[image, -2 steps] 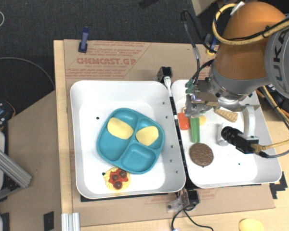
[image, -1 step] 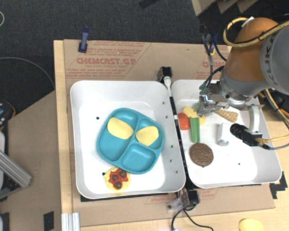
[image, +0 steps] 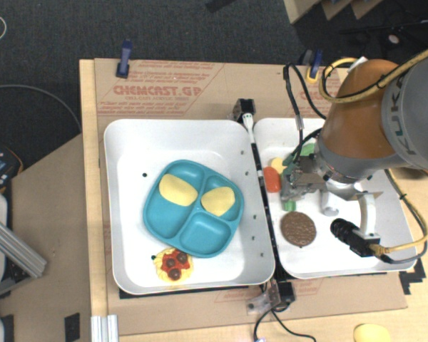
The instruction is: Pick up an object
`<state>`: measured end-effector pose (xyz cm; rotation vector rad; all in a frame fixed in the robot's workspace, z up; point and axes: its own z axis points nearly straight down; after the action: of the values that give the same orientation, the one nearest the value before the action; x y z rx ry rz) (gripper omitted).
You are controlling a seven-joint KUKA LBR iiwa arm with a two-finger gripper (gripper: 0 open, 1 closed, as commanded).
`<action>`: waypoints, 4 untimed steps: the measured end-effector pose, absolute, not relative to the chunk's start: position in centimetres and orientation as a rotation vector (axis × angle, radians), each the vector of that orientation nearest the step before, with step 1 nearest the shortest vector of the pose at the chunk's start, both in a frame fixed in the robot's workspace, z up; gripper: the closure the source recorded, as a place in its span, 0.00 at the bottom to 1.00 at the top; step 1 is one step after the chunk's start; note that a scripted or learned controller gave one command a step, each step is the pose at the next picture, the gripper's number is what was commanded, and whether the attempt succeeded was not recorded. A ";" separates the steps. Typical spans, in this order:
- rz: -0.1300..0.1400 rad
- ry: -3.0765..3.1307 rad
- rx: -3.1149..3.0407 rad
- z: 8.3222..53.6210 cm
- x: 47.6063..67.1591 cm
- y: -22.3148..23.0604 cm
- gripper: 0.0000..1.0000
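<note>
Overhead view of the bench (image: 200,77) with two white bins side by side. The arm (image: 364,120) reaches in from the right and hangs low over the right bin (image: 321,266), its wrist covering much of that bin's middle. The step in hand appears to be the descent toward a candidate object: the jaws (image: 294,185) sit at the bin's left side, just beside an orange and red piece (image: 272,177) and a small green piece (image: 288,205), with a brown round disc (image: 298,229) a little nearer the camera. Whether the jaws are spread or closed cannot be told, since the wrist body hides them from above, and no object can be seen gripped. The left bin (image: 128,191) holds a blue divided tray (image: 192,209) carrying two yellow pieces (image: 175,189), and a small red and yellow item (image: 172,263) lies at its near edge, well apart from the arm. The next move probably calls for closing on the nearest piece and lifting straight up, clear of the bin wall.
</note>
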<state>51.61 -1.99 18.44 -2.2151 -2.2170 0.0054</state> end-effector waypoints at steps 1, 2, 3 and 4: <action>-0.014 -2.232 -2.218 29.0 47.9 2.3 1.00; -0.012 -2.234 -2.215 34.9 48.0 10.8 1.00; -0.003 -2.224 -2.221 35.6 48.0 10.4 1.00; 0.008 -2.213 -2.224 27.3 47.9 3.2 1.00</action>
<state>47.87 3.16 27.31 -2.2236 -2.2127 0.0079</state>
